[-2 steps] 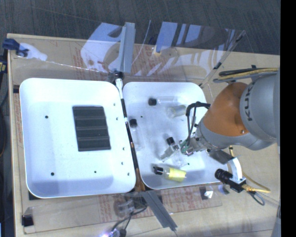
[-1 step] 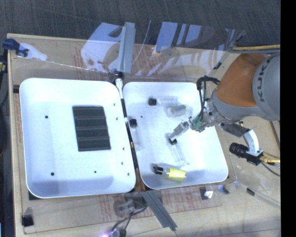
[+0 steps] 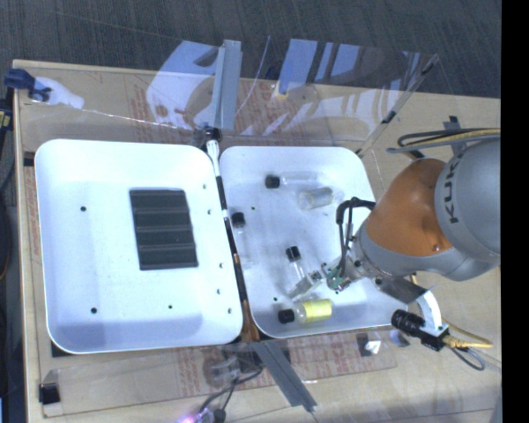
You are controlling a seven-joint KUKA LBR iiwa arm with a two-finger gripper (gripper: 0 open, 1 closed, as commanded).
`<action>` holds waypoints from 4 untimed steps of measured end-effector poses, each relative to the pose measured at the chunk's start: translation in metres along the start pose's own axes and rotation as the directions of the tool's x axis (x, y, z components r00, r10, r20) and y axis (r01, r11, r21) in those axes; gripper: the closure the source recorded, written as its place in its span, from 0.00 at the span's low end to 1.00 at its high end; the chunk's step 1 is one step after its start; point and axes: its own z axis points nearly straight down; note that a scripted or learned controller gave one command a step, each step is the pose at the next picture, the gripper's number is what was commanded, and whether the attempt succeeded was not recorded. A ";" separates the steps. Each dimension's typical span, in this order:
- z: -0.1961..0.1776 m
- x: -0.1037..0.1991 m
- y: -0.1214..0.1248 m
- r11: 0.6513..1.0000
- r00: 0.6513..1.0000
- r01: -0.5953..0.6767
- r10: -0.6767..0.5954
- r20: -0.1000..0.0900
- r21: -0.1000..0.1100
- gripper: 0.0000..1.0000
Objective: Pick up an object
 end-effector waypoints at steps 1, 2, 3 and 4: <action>-0.009 -0.001 0.001 0.998 0.998 0.061 -0.061 0.004 -0.003 0.00; -0.019 -0.001 0.002 0.998 0.998 0.066 -0.066 0.005 -0.003 1.00; -0.019 -0.001 0.002 0.998 0.998 0.066 -0.066 0.005 -0.003 0.00; -0.099 -0.001 0.000 0.991 0.991 0.135 -0.135 0.004 -0.003 0.00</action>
